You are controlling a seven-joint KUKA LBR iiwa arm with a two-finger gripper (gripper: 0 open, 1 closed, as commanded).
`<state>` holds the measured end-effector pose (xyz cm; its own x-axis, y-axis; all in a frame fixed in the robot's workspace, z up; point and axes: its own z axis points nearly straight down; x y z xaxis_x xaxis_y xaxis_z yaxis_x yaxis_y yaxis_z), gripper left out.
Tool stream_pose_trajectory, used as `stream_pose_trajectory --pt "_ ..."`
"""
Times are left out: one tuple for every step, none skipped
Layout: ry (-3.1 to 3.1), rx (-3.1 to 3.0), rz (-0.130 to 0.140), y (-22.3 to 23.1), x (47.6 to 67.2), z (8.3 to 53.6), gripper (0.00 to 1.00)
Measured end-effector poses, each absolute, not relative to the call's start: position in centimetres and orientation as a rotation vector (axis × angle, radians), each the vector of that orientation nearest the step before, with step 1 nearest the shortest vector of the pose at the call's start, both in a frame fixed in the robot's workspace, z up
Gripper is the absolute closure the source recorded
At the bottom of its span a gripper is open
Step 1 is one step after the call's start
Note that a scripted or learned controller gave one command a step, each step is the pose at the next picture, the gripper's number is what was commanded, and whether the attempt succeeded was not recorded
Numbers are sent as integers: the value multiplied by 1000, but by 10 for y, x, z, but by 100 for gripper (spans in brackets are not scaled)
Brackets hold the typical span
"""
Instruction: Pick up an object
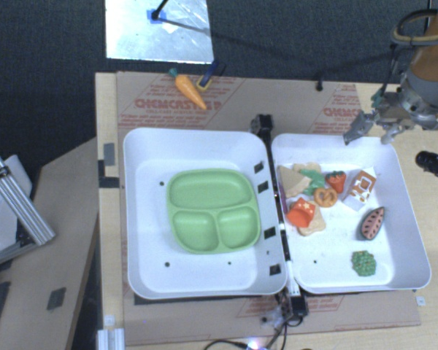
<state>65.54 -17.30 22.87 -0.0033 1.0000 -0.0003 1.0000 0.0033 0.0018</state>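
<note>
**Hand poised at the far edge of the right bin, nothing picked yet**

The hand (372, 126) hangs over the far rim of the right bin (409, 217), at its far right corner, with its fingers spread fairly wide and nothing between them. This reads as the approach step: no object has been chosen by contact yet.

The candidates all lie in the right bin. A crowded cluster sits at its left side: a red pepper-like piece (301, 212) on a tan slice, a pretzel (324, 195), a strawberry (336, 181) and an orange-and-white box (362, 186) just to the right. Nearer and apart lie a dark oval piece (371, 223) and a green broccoli (363, 262).

The left bin (146, 195) holds a green divided tray (212, 210). A toy carrot (190, 91) lies on the tabletop (292, 97) beyond the bins.

Next, the hand must travel nearward and left, then descend. The isolated broccoli or oval piece looks the easier target; the cluster risks catching neighbours.
</note>
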Motion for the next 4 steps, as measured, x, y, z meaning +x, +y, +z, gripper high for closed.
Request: stream_pose_trajectory --pt "2223 2221 -2 -183 652 178 0" --pt "2223 2219 0 -183 652 116 0" --pt "2227 2215 0 -182 653 84 0" --pt "2224 2210 5 -182 655 97 100"
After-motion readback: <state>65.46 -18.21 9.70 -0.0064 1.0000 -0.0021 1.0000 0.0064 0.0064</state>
